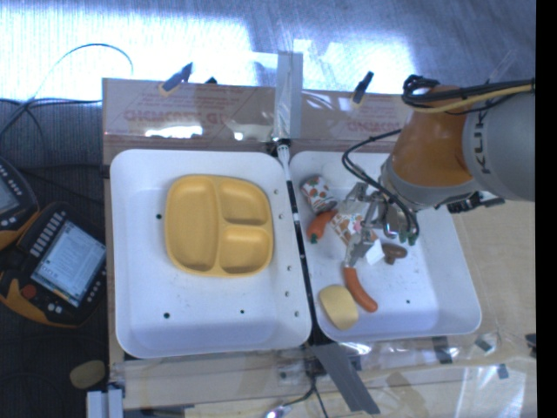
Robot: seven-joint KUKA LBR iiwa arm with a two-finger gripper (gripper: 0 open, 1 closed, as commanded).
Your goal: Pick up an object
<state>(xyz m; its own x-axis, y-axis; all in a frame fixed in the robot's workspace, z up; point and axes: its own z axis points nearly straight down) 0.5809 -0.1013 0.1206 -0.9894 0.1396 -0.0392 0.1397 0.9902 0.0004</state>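
The tool (364, 238) sits low in the right bin (452, 307), among a patterned carton (348, 225) and a brown piece (394, 252) that crowd it. Whether it grips anything I cannot tell. It could nudge the sausage (359, 289) just below, or clamp two things together.

The grey arm (509, 146) reaches in from the right, orange-banded wrist bent down, gripper (365, 233) lowered.
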